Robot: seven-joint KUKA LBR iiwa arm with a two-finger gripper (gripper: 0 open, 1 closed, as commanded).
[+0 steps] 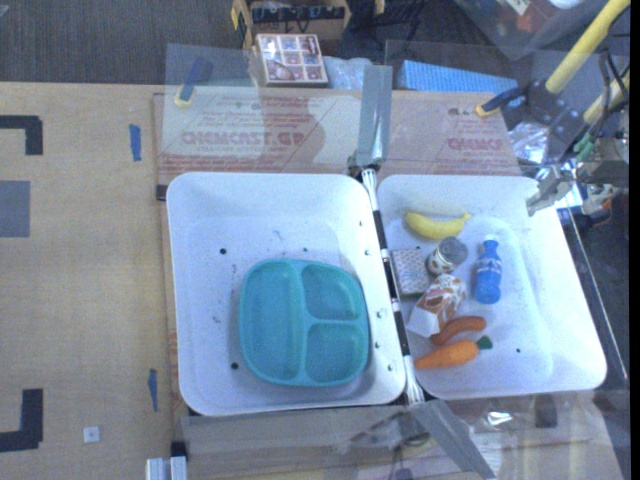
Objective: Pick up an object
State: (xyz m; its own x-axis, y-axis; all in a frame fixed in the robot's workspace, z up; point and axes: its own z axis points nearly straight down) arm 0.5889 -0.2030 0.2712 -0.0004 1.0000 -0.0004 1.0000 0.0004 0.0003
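End effector (pixel 548 190) seen above right bin's (pixel 585 353) far corner, grip state indiscernible | risk: banana (pixel 435 225) crowded by can (pixel 447 255), bottle (pixel 487 271); neighbours may be nudged.

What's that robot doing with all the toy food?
The robot arm's gripper is at the far right edge of the right bin and is not touching anything. It is meant to pick something up. The right bin holds a banana, a blue bottle, a small can, a carrot and a sausage. The left bin holds a teal divided tray.
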